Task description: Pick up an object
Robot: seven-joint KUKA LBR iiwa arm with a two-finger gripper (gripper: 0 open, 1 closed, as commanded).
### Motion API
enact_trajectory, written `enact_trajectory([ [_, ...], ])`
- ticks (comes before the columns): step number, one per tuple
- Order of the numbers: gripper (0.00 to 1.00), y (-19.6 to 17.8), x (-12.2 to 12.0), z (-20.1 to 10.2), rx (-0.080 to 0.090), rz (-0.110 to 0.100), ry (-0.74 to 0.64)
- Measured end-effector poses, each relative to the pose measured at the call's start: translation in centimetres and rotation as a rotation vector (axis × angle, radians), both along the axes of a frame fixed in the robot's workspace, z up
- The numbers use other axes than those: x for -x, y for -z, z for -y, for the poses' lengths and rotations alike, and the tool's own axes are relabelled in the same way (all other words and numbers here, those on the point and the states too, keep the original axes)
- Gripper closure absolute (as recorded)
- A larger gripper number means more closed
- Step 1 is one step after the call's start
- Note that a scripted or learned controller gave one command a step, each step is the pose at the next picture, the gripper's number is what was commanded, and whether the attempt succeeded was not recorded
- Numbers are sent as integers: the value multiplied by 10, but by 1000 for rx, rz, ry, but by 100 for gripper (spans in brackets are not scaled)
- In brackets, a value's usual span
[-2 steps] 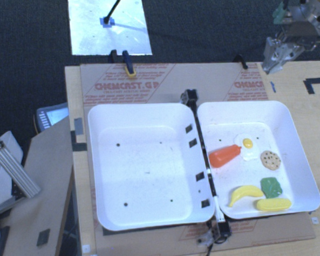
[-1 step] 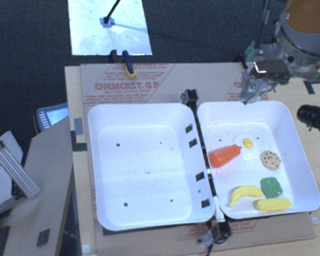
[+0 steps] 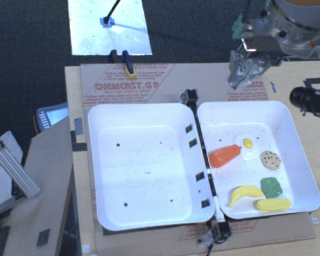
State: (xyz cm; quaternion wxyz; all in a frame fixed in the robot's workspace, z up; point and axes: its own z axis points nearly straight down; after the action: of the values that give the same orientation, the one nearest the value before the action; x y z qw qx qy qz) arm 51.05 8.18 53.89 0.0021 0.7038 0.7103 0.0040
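My gripper (image 3: pixel 242 76) hangs above the right bin (image 3: pixel 289 117); its grip I cannot tell. I'd descend squarely over the carrot (image 3: pixel 225 156).

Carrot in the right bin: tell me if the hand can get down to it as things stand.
Probably yes. The carrot lies apart from the fried egg beside it, nothing over it, with the hand above the bin's far rim.

Both bins (image 3: pixel 143 112) look like smooth white plastic with a soft shine. Inside the right one, the carrot (image 3: pixel 224 156) and banana (image 3: pixel 245 193) look like glossy plastic. The board (image 3: pixel 162 78) under the bins looks like matt brown cardboard. The gripper (image 3: pixel 242 75) looks like dull grey metal.
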Motion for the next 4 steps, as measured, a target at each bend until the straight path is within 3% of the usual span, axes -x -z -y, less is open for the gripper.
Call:
enact_trajectory([
  [1,100,10,26,-93,0,-8,-2],
  [2,100,4,-13,-117,2,-5,3],
  [4,100,-19,-13,-115,0,-2,0],
])
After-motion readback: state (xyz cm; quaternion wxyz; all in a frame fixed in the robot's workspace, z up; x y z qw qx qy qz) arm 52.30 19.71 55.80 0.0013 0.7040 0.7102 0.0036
